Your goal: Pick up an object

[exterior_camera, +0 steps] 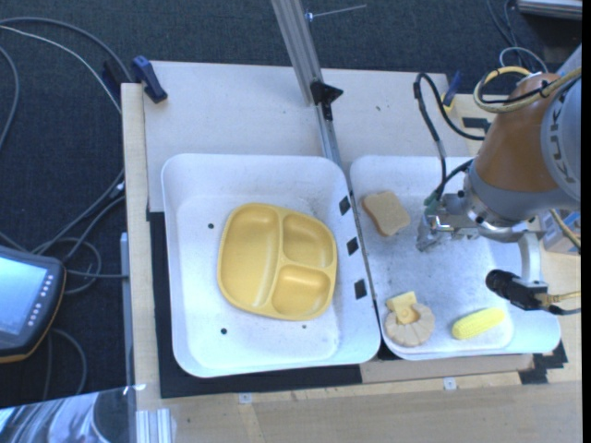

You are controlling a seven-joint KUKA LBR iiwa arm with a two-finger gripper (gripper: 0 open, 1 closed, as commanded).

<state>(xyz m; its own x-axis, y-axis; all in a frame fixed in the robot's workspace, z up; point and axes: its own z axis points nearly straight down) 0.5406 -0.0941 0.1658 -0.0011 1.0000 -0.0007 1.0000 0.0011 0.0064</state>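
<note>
The surface point(231, 100) carries two white bins: the left bin point(185, 247) holds a yellow divided plate point(275, 261); the right bin point(406, 275) holds a bread slice point(386, 213), a corn cob point(478, 322) and a tan pastry point(408, 320). The gripper point(428, 236) is positioned over the right bin, just right of the bread slice, holding nothing visible. Gripper opening: cannot tell.

Two bins sit side by side on the bench point(231, 100). The left bin point(185, 183) holds a divided plate point(275, 261) near its middle. In the right bin point(406, 266), a slice of bread point(386, 213) lies at the far left, just beside the wall between the bins. A toy pastry point(408, 319) sits at the near left corner, and a corn cob point(478, 322) lies to its right along the near edge. The gripper point(429, 232) hangs over the right bin, right of the bread.
</note>
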